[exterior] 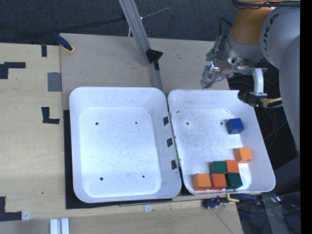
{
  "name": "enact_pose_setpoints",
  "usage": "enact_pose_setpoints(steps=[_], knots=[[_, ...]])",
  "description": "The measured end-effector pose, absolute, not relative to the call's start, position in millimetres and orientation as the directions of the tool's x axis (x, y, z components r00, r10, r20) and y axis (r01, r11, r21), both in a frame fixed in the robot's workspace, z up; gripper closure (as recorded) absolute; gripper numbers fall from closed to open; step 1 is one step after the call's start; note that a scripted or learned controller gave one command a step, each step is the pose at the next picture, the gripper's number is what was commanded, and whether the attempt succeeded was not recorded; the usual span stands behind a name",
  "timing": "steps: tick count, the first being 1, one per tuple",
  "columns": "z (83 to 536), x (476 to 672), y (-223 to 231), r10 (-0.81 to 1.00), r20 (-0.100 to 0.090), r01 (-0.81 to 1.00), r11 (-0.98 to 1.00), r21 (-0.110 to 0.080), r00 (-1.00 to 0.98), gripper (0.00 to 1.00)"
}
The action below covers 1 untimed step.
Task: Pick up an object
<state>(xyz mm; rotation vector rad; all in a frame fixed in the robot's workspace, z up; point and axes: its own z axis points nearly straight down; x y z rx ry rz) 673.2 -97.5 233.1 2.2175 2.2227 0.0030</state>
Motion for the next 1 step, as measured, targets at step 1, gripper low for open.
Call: enact_pose_setpoints(steps=[1], knots=[[241.9,654.4,-41.1,1.000,0.002,1.000,0.006,-0.001,-0.006,1.00]])
